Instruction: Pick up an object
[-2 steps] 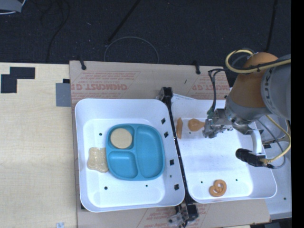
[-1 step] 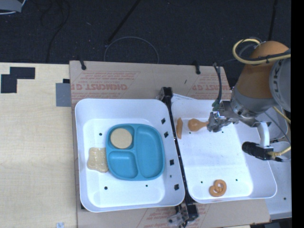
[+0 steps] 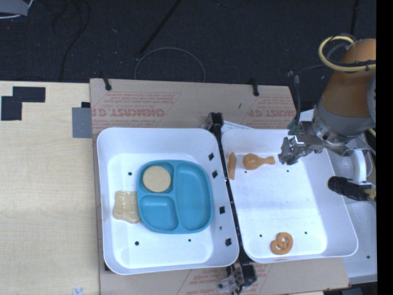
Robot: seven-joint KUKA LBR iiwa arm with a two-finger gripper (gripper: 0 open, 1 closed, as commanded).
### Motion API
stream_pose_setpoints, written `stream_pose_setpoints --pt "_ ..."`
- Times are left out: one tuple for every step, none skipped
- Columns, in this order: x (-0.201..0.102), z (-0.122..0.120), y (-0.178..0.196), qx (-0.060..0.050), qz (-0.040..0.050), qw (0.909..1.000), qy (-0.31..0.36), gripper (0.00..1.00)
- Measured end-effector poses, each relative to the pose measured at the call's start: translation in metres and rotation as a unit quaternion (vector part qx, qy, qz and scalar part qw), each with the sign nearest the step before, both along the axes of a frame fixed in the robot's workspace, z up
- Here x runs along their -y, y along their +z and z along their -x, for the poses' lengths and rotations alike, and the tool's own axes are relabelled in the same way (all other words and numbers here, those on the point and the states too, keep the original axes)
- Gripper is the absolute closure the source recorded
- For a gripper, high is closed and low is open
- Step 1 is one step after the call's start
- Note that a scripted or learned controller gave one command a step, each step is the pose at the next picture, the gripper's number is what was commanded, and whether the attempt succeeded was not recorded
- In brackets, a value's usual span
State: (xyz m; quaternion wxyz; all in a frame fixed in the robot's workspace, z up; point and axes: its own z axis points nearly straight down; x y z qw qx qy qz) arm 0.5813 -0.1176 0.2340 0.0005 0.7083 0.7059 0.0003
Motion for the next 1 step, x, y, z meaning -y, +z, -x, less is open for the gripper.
stream_pose_setpoints --pt "-0.0536 0.0162 0.0048 -0.002 -0.0016 1.0000 0.004 1.00"
